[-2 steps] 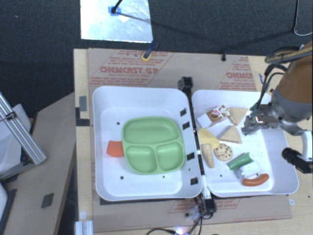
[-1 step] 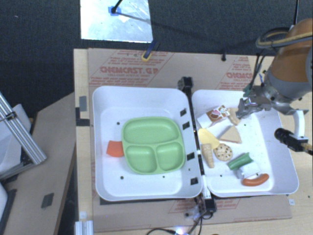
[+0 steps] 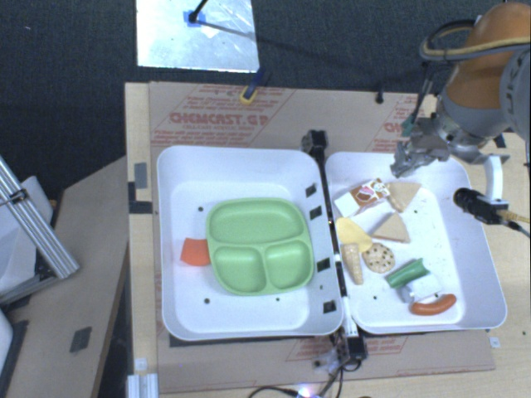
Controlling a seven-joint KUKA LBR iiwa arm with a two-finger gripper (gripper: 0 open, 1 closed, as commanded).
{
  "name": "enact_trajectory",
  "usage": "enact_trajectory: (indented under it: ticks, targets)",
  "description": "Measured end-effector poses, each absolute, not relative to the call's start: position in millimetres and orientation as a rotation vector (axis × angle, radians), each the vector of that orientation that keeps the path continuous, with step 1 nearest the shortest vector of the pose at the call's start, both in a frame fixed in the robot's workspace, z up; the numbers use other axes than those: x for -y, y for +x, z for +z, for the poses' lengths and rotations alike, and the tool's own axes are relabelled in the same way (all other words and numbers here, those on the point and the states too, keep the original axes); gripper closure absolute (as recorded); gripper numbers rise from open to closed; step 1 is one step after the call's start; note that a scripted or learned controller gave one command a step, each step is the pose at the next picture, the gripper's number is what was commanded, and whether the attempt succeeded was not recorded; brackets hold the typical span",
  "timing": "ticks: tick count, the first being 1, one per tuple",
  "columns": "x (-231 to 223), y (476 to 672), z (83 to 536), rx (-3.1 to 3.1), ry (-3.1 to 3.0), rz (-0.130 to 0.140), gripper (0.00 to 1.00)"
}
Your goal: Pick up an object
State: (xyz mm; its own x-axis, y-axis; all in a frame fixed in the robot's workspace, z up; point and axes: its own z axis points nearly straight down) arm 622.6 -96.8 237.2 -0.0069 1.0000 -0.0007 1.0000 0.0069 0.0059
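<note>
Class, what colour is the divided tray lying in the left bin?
Light green; the divided tray shows clearly in the camera view, inside the left bin.

Left bin (image 3: 178,222) holds a green divided plate (image 3: 259,245) with an orange piece (image 3: 196,252) just beside it on the left. Both bins sit on a brown board (image 3: 217,116). Silvery sheet (image 3: 197,25) lies behind. Metal rail (image 3: 33,226) at far left.

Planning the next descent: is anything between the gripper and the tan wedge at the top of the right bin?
Nothing visible stands between them. The gripper hangs above the right bin's far rim, and the tan wedge lies just below it in the view, with only bare white floor around its near edge.
</note>
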Motion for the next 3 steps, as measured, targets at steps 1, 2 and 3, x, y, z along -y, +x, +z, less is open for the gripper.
enact_trajectory:
  ticks: [1, 2, 3]
  targets:
    - [87.2, 666.6, 216.7, -2.226, 2.211, 0.004, 1.0]
    - [84.3, 662.2, 215.1, -2.226, 2.214, 0.001, 1.0]
    - [88.7, 662.8, 217.6, -2.222, 2.216, 0.001, 1.0]
